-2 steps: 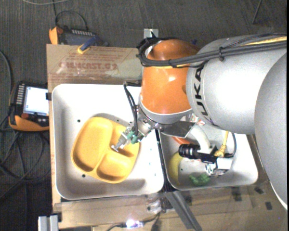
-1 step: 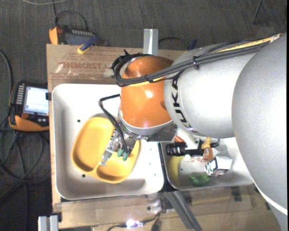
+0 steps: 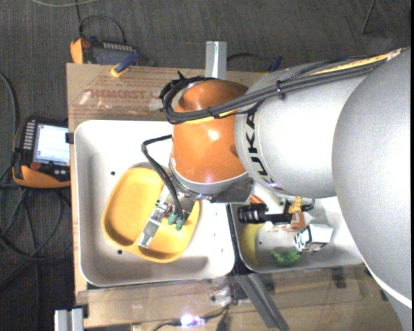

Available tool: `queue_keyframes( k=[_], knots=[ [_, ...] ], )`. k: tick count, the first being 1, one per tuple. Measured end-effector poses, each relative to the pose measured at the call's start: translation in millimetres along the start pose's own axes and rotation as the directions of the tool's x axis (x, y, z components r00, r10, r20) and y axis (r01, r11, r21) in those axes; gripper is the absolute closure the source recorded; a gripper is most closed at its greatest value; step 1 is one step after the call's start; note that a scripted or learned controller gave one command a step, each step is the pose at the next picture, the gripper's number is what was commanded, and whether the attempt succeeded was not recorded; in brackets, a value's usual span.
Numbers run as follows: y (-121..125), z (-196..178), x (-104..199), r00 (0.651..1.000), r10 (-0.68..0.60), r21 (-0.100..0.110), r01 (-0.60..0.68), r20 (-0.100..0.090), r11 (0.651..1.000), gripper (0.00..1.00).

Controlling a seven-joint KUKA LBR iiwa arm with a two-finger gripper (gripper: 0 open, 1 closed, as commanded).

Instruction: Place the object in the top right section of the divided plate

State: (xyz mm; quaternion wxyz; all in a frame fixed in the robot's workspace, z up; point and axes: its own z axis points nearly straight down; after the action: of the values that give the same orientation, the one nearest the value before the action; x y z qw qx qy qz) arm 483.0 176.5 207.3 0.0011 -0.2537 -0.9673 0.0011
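Camera view — arm (image 3: 317, 116) hiding most of right bin (image 3: 262, 257), gripper (image 3: 150, 234) over yellow divided plate (image 3: 127, 205), grip unreadable.

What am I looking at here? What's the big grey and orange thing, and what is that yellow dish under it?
This is one camera fixed above a bench, looking down. The big grey and orange shape is a robot arm reaching in from the right. At its tip is a gripper, hanging over a yellow plate that lies in the left white bin. I cannot tell whether it holds anything. The right bin holds small items, including something green. The device on the floor at left is a handheld controller.
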Motion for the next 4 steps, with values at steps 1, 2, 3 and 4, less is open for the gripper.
queue_keyframes(
  k=[1, 2, 3, 4],
  knots=[
    [39, 117, 17, 0.999, 0.047, -0.011, -0.047, 0.008, 0.999, 0.00],
    [41, 107, 20, 0.999, 0.045, -0.015, -0.045, 0.002, 0.999, 1.00],
    [85, -65, -38, 0.997, 0.077, 0.000, -0.077, 0.005, 0.997, 1.00],
    [50, 93, 27, 1.000, 0.029, -0.001, -0.029, 0.000, 1.000, 1.00]
  ],
)
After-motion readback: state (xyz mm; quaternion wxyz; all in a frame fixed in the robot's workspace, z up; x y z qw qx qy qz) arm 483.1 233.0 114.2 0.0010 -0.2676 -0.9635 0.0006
